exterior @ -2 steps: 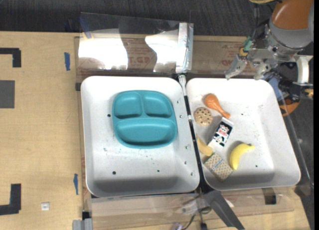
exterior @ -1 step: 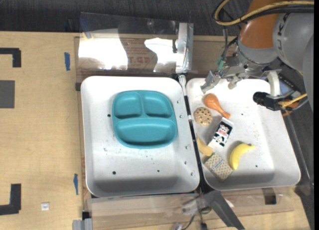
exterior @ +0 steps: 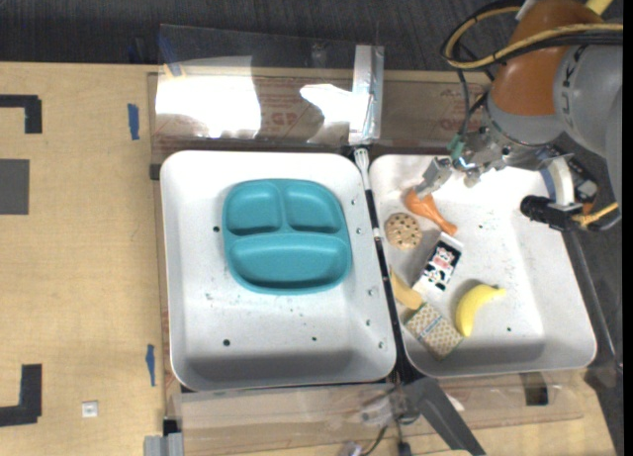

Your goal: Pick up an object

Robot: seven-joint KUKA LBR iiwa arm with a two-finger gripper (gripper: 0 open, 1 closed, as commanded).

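Observation:
The right bin (exterior: 554, 276) holds several small objects. An orange carrot (exterior: 428, 209) lies near its back left, with a round brown cookie (exterior: 402, 229) beside it. A black-and-white card (exterior: 441, 266) sits mid-bin, and a yellow banana (exterior: 475, 304) lies in front of it. A checkered packet (exterior: 433, 329) and a pale yellow piece (exterior: 406, 294) rest at the left wall. My gripper (exterior: 452, 172) hangs over the bin's back edge, just above and right of the carrot, open with nothing between its fingers.
The left bin (exterior: 188, 276) holds a teal divided plate (exterior: 286, 234). A metal divider (exterior: 367, 93) and clear sheet stand behind the bins. The grey arm with its orange band (exterior: 534, 68) and cables comes in from the upper right.

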